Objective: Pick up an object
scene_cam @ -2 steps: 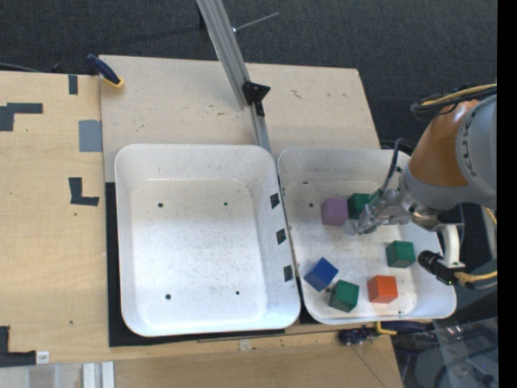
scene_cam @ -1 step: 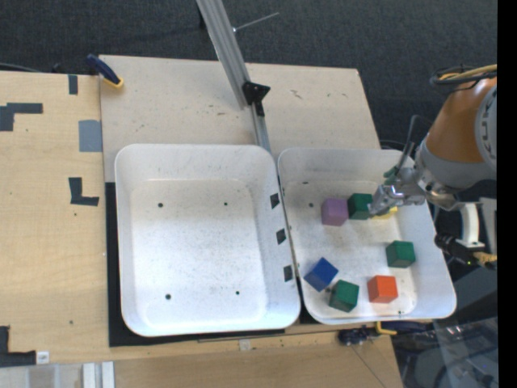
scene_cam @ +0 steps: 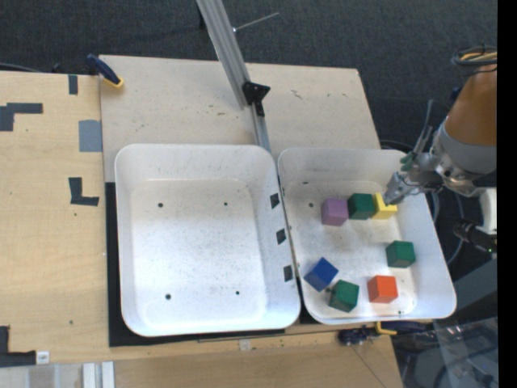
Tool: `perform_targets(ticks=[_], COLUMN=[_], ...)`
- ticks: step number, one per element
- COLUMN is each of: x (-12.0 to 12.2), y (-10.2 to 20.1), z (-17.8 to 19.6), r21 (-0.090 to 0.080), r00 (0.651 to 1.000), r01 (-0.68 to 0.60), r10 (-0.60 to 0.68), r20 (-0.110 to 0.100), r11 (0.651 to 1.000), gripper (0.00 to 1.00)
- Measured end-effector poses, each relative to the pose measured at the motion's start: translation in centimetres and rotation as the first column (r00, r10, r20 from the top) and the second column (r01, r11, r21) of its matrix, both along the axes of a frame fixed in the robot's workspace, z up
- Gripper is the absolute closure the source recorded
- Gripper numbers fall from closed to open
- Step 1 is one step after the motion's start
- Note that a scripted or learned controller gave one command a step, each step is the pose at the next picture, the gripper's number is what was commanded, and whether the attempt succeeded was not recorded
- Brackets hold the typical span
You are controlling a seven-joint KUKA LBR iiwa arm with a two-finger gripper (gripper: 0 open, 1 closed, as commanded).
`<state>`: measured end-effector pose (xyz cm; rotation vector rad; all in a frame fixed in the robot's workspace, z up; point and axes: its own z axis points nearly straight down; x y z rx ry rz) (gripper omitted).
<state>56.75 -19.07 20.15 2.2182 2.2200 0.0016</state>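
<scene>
The right bin (scene_cam: 339,164) holds several small blocks. A purple block (scene_cam: 334,211), a dark green block (scene_cam: 362,206) and a yellow block (scene_cam: 387,210) lie in a row near its middle. Further forward are a green block (scene_cam: 400,253), an orange block (scene_cam: 383,288), another green block (scene_cam: 344,295) and a blue block (scene_cam: 321,273). My gripper (scene_cam: 397,190) reaches in from the right and hangs just over the yellow block, at the bin's right side. Nothing shows between its tips.
The left bin (scene_cam: 194,164) stands beside the right one. A slanted metal rail (scene_cam: 226,43) runs down from the top to the gap between the bins. A blue and yellow clamp (scene_cam: 105,69) lies at the bench's back left.
</scene>
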Motion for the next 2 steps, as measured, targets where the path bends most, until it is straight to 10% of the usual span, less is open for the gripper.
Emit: perform_targets(ticks=[2], x=[1.8], y=[6.1], z=[4.4], r21=[0.003], r00=[1.000], r01=[-0.006], r10=[0.006], r20=[-0.003], r11=[1.000], gripper=[1.00])
